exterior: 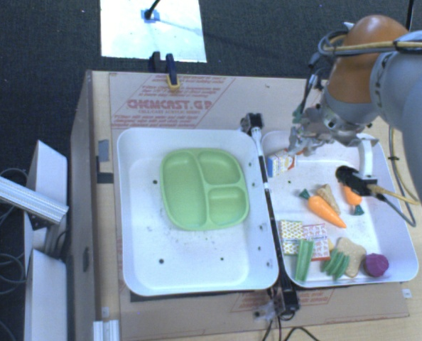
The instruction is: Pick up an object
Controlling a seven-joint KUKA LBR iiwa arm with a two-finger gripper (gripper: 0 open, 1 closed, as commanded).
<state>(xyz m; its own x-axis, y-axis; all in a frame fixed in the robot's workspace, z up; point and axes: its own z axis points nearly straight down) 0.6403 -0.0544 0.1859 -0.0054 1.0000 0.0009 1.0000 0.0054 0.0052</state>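
Gripper (300,142) at 12 o'clock of right bin (403,251), just above small carton (280,165). Finger opening: cannot tell. Advise: descend straight, centre over carton, avoid bin wall.

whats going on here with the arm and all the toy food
A grey robot arm reaches in from the right, its gripper low over the back left corner of the right bin, just above a small carton. Nothing can be seen held. The rest of the toy food lies loose in that bin: a carrot, a purple ball, green beans. The left bin holds a green divided plate.
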